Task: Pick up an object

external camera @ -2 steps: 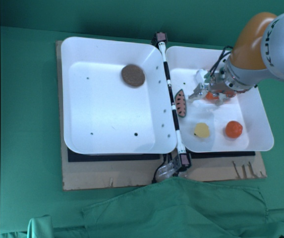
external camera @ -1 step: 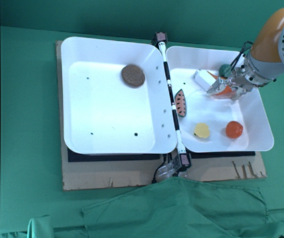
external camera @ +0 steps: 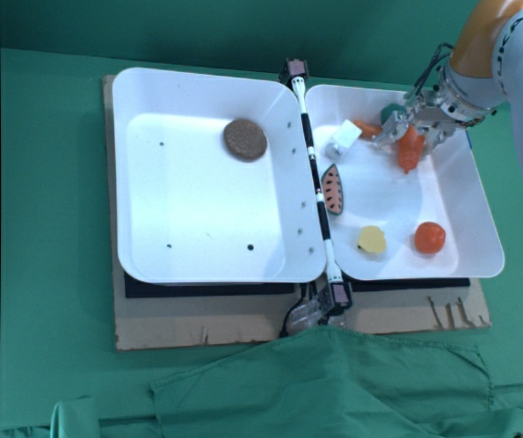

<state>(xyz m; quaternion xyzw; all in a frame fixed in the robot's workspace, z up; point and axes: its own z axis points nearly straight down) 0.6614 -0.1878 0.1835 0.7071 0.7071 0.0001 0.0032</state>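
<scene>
My gripper [external camera: 413,133] is down in the back part of the right bin [external camera: 480,245], reaching in from the right. Directly under it lies an orange, carrot-like object [external camera: 409,153], touching or nearly touching the gripper. A small orange piece [external camera: 366,127] and a teal object [external camera: 391,112] lie just left of the gripper, partly hidden by it. A white block [external camera: 343,137] sits near the bin's left wall.
The right bin also holds a watermelon slice [external camera: 332,189], a yellow piece [external camera: 371,239] and a red-orange round fruit [external camera: 430,237] toward the front. A brown round disc [external camera: 245,140] lies in the left bin [external camera: 151,245]. A black-and-white divider bar [external camera: 314,181] runs between the bins.
</scene>
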